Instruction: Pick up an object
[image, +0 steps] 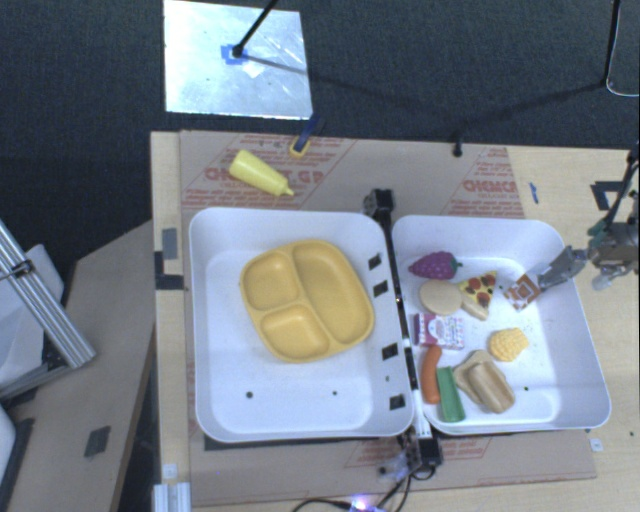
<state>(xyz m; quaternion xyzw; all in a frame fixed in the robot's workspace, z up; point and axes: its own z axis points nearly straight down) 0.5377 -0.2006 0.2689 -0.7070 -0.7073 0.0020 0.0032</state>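
Observation:
The right bin (575, 330) holds several toy foods: a purple berry cluster (434, 265), a round beige biscuit (440, 297), a pizza slice (478, 294), a small brown and white box (520, 291), a pink carton (440, 330), a yellow corn piece (508, 344), an orange carrot (430, 372), a green stick (450, 395) and a tan bun (485, 383). My gripper (553, 270) reaches in low from the right over the bin's upper right part. Its tip lies right against the small box, and I cannot make out whether it grips the box.
The left bin (215, 300) carries a yellow divided plate (305, 298). A yellow mustard bottle (258, 172) lies on the cardboard behind the bins. A shiny metal sheet (237, 60) sits on the floor beyond. Black clips (390, 350) line the seam between the bins.

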